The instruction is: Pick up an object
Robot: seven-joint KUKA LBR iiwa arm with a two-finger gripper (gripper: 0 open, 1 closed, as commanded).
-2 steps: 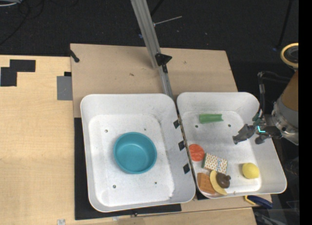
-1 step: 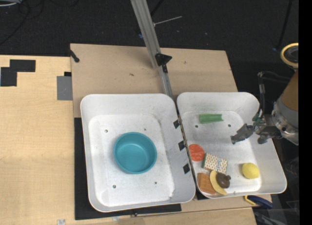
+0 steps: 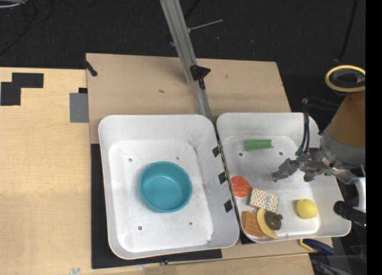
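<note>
1. Lying in the right bin (image 3: 286, 121) are a green piece (image 3: 257, 144), red round item (image 3: 240, 185), patterned packet (image 3: 264, 198), yellow ball (image 3: 307, 209) and brown items (image 3: 262, 223).
2. The gripper (image 3: 286, 170) hovers over this bin, between the green piece and the ball; whether it is spread is unclear.
3. The left bin (image 3: 119, 130) contains a teal bowl (image 3: 165, 186).

i see a green cylinder (image 3: 258, 144) lying flat near the far wall of the right bin (image 3: 262, 120). toward the near wall: a red round piece (image 3: 240, 186), a patterned packet (image 3: 264, 198), a yellow lemon (image 3: 307, 209), a banana (image 3: 266, 222).
</note>
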